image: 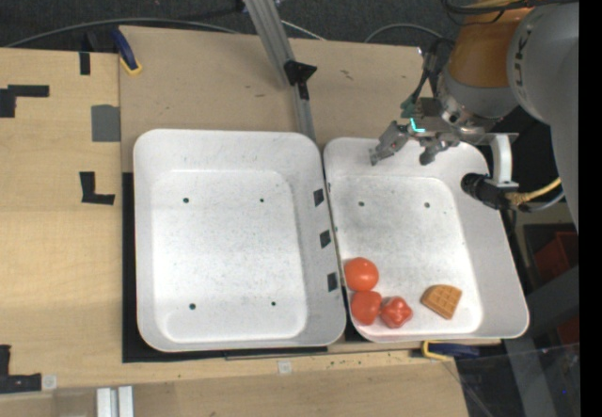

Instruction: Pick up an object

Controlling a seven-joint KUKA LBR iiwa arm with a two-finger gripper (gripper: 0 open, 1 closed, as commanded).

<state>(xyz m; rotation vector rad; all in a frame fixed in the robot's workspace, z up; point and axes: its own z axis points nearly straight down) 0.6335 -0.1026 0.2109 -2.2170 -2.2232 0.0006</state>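
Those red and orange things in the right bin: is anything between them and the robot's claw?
Nothing visible. The gripper hangs over the bin's far edge; bare white floor separates it from the three red pieces and the waffle-like piece at the near end.

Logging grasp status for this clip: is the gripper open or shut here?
Open. The gripper hangs over the far rim of the right bin, its two fingers spread apart with nothing between them.
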